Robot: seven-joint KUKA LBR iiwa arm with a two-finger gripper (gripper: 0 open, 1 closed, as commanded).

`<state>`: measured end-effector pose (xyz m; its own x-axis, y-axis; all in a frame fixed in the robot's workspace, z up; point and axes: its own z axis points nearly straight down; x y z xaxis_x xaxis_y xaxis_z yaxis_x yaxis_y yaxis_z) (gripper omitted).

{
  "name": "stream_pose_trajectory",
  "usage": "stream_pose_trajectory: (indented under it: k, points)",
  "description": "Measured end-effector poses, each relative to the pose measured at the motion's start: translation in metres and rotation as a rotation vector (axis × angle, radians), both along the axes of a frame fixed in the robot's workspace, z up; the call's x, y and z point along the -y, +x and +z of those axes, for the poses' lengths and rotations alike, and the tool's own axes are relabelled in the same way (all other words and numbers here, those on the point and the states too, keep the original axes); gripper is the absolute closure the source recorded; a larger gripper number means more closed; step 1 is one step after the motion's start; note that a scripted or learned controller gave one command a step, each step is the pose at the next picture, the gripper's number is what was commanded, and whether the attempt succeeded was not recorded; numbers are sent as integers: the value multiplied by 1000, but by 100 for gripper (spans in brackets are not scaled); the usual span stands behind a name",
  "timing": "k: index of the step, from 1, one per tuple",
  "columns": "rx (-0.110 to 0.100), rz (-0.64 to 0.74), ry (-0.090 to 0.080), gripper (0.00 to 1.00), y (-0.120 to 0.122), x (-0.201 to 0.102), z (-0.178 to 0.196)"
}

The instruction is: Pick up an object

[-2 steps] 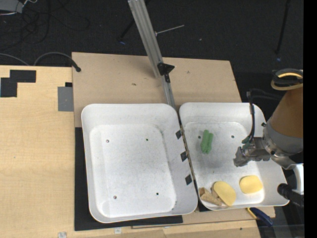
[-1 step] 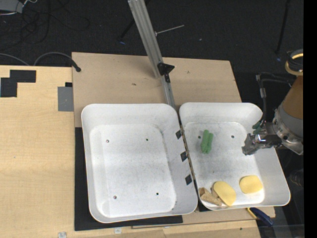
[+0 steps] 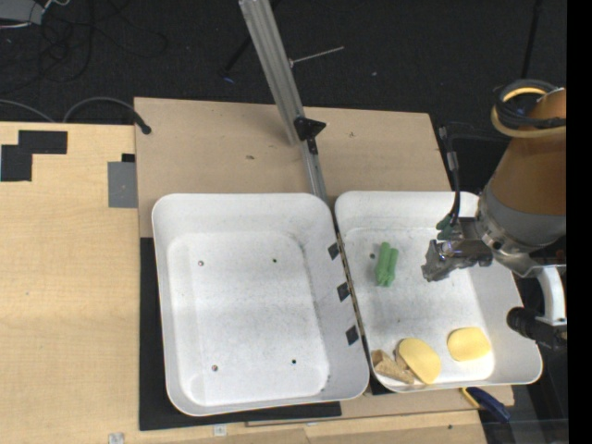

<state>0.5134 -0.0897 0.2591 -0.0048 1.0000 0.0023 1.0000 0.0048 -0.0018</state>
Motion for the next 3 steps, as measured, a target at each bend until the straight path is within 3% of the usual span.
stream_pose_trajectory:
  k: [2,3]
  points:
    - [-1,0,-1,100,22,-108,3]
    - [-5,-1,-1,100,28,-155,-19]
